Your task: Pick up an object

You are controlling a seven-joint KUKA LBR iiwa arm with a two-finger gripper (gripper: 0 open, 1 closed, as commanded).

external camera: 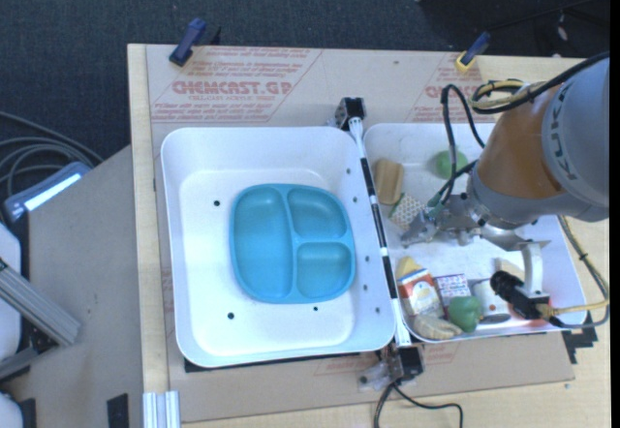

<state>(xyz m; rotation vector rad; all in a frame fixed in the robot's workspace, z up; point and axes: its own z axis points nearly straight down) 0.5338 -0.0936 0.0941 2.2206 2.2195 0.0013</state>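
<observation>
In the left bin point(194, 320) a blue divided tray point(292, 242) lies flat near the middle, well apart from the arm. In the right bin point(407, 137), the gripper point(426, 226) sits low at the left-centre; whether it is wide or narrow, cannot tell. A tan block point(388, 180) is just up-left of it, a green ball point(443, 164) above it, and small packets point(422, 293) and a green piece point(465, 312) below it, toward the near wall.
</observation>
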